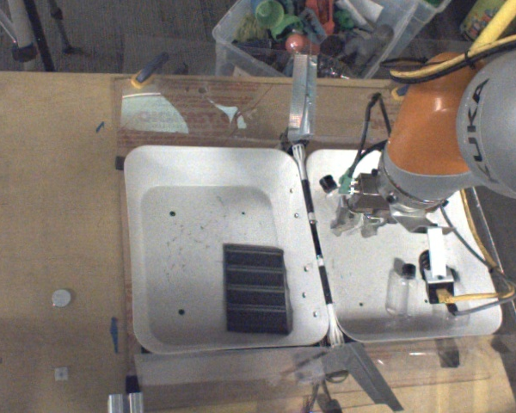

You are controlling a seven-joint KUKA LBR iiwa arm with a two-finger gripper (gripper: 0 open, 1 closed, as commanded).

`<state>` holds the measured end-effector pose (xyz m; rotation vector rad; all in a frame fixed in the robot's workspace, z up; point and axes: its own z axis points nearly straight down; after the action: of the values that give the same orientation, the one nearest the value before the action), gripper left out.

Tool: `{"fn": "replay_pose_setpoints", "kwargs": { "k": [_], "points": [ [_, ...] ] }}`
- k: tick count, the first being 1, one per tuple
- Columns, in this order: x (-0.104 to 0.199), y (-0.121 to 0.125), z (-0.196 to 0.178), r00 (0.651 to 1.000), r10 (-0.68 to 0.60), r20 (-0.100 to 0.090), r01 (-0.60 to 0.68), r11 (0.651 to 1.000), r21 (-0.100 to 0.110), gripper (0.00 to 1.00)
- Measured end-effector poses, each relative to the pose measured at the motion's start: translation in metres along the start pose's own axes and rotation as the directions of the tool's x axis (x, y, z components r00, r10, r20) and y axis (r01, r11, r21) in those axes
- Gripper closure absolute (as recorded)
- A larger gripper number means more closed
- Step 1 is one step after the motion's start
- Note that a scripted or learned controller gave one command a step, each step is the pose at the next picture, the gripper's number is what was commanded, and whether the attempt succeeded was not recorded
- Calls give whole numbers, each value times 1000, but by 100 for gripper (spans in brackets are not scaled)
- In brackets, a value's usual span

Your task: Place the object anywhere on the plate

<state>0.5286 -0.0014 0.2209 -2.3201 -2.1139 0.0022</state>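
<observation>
Gripper (354, 220): over the right bin (361, 304); clenched or released, cannot tell
Object: small clear bottle (401, 289) lying in the right bin; near the gripper, apart from it
Plate: dark ridged plate (256, 287) in the left bin (172, 248); bare
Progress: seemingly nothing done; grasp, carry and placing remain

Two bins sit side by side on a bench (43, 188). The left bin (155, 179) holds a ridged plate (256, 288) near its front right corner. The arm (451, 127) reaches over the right bin (361, 308), where a small bottle (400, 287) lies toward the front. A tub (327, 15) of toys stands behind the bench.
</observation>
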Motion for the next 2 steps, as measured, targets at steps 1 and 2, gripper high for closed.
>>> {"fn": "replay_pose_setpoints", "kwargs": {
  "k": [1,2],
  "points": [
    [63,-2,37,997,79,1,-79,997,2,100],
    [130,5,21,965,-262,2,262,965,-4,100]
  ]
}}
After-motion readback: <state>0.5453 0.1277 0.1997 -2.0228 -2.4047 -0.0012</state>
